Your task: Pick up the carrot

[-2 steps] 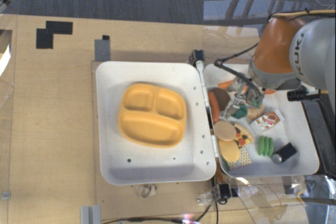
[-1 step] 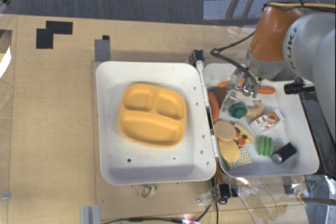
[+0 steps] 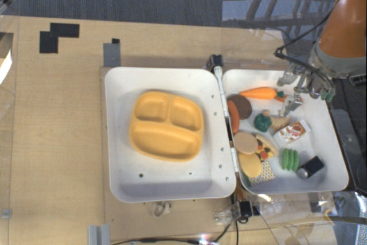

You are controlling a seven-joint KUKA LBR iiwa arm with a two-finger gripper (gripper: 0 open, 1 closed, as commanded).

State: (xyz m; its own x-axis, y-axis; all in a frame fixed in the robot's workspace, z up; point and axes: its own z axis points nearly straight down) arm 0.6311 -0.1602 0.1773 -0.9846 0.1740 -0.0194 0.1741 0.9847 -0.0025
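- The gripper (image 3: 295, 90) hangs over the far right part of the right bin (image 3: 335, 149), its metal fingers pointing down just beside the green-topped end of the carrot (image 3: 261, 93).
- Whether it is released or clenched cannot be told from this slant; nothing shows between the fingers, and the carrot lies on the bin floor.
- The arm (image 3: 344, 26), with its orange band, comes in from the right of the carrot, above the bin's far right corner, with dark cables looping beside it.
- The carrot lies on its side near the far wall of the right bin, its pointed orange end turned toward the divider between the two bins.
- Just nearer the camera than the carrot, on its pointed side, sits a dark brown round piece (image 3: 240, 106), with a long reddish piece (image 3: 233, 116) along the divider wall.
- Nearer still than the carrot lie a small dark green piece (image 3: 262, 121), a tan piece (image 3: 280, 122) and a small red and white packet (image 3: 291, 131).
- Further toward the camera from the carrot are a tan disc (image 3: 247, 143), a yellow flat piece (image 3: 250, 164), a green ridged piece (image 3: 289, 159) and a black block (image 3: 310, 167).
- Well apart from the carrot, across the divider, the left bin (image 3: 123, 181) holds a yellow compartment tray (image 3: 167, 125) lying near its middle.
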